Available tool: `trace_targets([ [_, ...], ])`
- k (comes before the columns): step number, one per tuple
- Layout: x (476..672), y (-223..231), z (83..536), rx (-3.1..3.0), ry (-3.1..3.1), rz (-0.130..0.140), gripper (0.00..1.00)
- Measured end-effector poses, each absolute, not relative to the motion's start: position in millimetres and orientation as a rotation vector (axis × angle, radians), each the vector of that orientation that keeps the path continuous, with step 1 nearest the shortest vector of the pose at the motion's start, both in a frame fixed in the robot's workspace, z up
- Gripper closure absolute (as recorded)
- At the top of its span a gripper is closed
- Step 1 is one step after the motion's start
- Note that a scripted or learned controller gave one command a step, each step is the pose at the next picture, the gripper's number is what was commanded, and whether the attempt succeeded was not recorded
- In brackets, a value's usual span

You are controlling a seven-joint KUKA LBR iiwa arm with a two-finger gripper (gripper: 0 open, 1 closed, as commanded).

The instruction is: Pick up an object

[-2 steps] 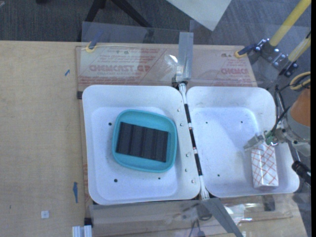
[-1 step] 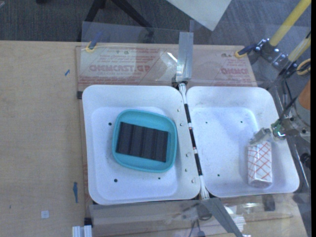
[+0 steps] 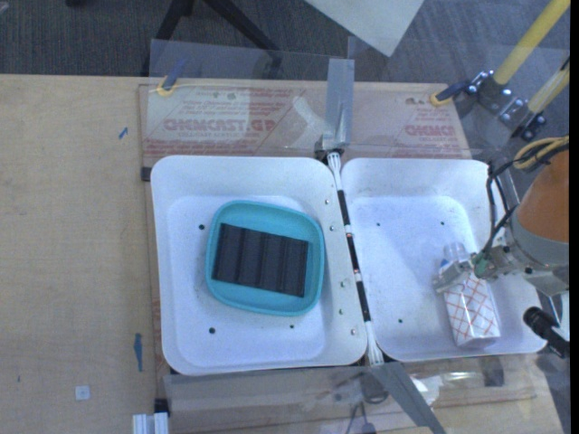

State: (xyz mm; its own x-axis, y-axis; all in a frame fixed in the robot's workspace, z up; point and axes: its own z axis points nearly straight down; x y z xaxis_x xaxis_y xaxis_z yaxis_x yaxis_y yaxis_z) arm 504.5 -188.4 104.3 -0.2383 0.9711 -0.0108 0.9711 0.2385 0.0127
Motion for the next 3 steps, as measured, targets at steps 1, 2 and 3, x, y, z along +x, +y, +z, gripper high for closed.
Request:
trace_targets([
  [1,507.6,-191.7,94.5,1.954,2.437,0.017,0.00],
  [2,508.3,-193.4,104.2,1.955,2.430,0.017,1.00],
  [3,609.0,-130.8,167.9,2.074,2.358,0.000,1.00],
])
